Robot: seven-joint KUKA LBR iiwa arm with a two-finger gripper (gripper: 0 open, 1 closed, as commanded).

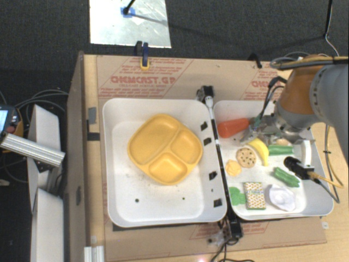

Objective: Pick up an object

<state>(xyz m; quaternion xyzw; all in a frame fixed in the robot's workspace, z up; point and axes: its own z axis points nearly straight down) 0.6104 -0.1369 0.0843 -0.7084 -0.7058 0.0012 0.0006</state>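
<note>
Over the right-hand shallow white plastic bin (322, 203) our grey arm with its orange band (297, 94) comes in from the right, and the two-finger gripper (260, 129) sits low among the toy food, near the orange carrot-shaped piece (233, 126) and just above the yellow plastic banana (259, 149). Whether it is released or clenched we cannot tell; its tips are lost in clutter. We judge the banana the likeliest object: light, rigid, smooth and a little slippery, best pinched across its thick middle. Close by lie a round speckled cookie (246, 157) and green pod-shaped pieces (286, 176). Left of the divider, a yellow three-compartment plate (164, 148) rests in the other bin (122, 201).
</note>
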